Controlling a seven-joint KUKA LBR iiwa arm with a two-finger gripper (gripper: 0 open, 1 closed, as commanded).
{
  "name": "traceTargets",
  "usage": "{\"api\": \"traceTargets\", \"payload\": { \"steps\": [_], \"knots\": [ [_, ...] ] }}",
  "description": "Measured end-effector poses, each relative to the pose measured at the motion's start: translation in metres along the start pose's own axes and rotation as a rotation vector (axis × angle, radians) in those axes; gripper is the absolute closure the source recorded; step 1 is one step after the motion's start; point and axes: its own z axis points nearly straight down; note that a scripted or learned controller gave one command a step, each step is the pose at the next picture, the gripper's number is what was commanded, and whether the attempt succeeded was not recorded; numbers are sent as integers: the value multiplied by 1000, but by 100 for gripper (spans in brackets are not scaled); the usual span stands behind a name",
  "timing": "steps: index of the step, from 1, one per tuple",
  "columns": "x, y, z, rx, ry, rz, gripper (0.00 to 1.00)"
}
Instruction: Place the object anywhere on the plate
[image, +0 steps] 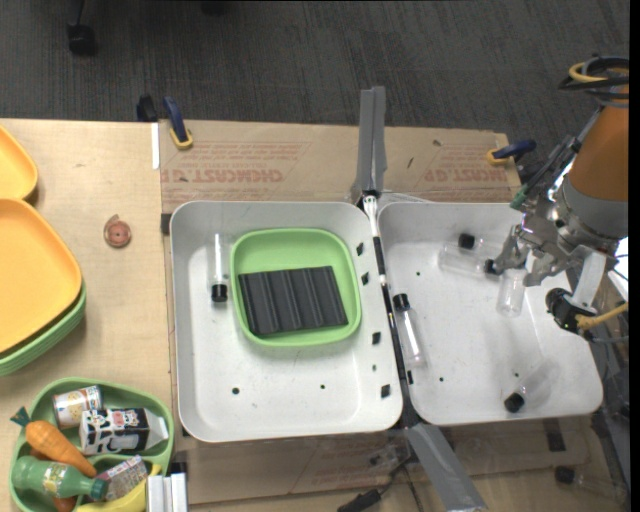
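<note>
One clear tube (512, 292) in right bin (560, 405), just under gripper (520, 268), long axis running near-far. Can't tell if gripper is closed on it or open. Left bin (200, 400) holds green plate (245, 255) with dark ribbed slab (295, 300) on it.

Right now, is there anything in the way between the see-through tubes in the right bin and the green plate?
Yes. The raised rims where the two bins meet lie between the clear tubes and the green plate. A dark ridged mat covers much of the plate, but green shows around it.
</note>
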Motion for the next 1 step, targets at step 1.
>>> {"api": "traceTargets", "payload": {
  "steps": [1],
  "knots": [
    [0, 0, 0, 0, 0, 0, 0]
  ]
}}
